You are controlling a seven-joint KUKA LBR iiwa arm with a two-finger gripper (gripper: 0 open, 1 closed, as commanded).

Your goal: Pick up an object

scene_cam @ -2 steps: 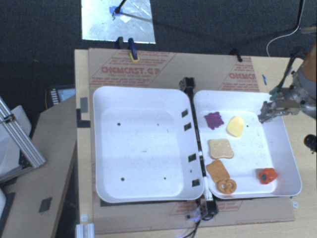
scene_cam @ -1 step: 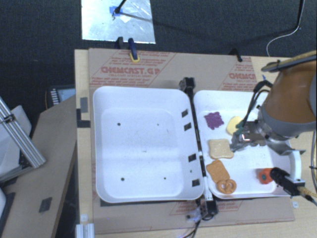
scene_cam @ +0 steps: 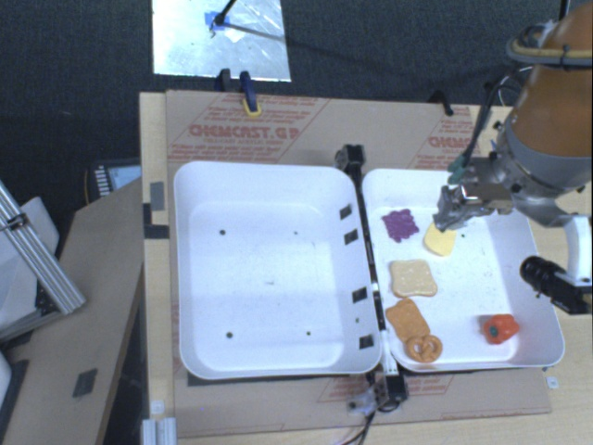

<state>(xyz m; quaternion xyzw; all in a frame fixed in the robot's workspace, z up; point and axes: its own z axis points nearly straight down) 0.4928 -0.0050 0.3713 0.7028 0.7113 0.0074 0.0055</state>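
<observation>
Beneath us lay a tan cardboard-covered bench [scene_cam: 278, 123] on dark carpet [scene_cam: 74, 44], with a shiny foil sheet [scene_cam: 220, 24] at the far side. Two shallow white bins sat side by side: the left bin [scene_cam: 269, 267] and the right bin [scene_cam: 533, 341]. In the right one we saw a purple piece [scene_cam: 400, 223], a slice of toast [scene_cam: 412, 277], a pretzel [scene_cam: 423, 347], a red object [scene_cam: 499, 328] and a yellow piece [scene_cam: 439, 242]. The gripper [scene_cam: 451, 217] hung just over the yellow piece; whether it had closed we could not tell.
</observation>
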